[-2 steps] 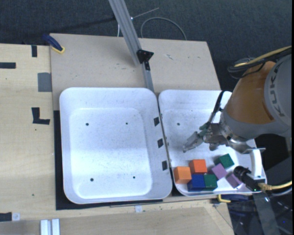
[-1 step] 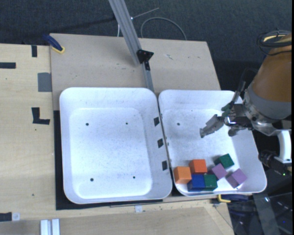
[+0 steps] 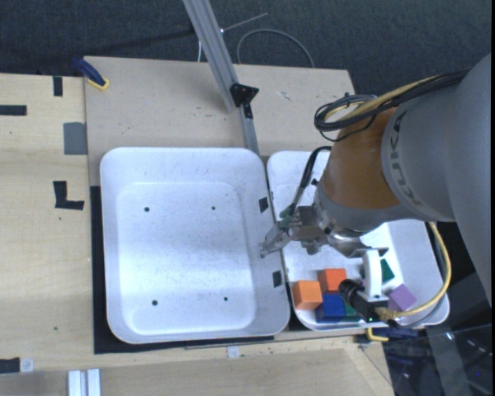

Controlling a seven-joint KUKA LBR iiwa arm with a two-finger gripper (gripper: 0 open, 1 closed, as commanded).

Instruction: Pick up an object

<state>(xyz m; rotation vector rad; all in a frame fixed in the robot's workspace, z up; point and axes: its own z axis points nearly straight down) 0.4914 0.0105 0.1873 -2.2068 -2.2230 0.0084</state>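
The grey arm with its orange band reaches over the right bin (image 3: 290, 172) from the right. My gripper (image 3: 301, 236) hangs over that bin's left part, seen from above under the wrist. Below it, at the bin's front, lie two orange blocks (image 3: 307, 294) (image 3: 333, 280), a blue block (image 3: 333, 307), a purple block (image 3: 402, 297) and a dark green piece (image 3: 387, 267). Nothing shows between the gripper and these blocks.
The left bin (image 3: 181, 246) lies beside the right one, sharing a rim. A grey metal pole (image 3: 214, 44) slants down to the bins from the top. Black tape marks and a blue-yellow object (image 3: 91, 73) lie on the bench to the left.
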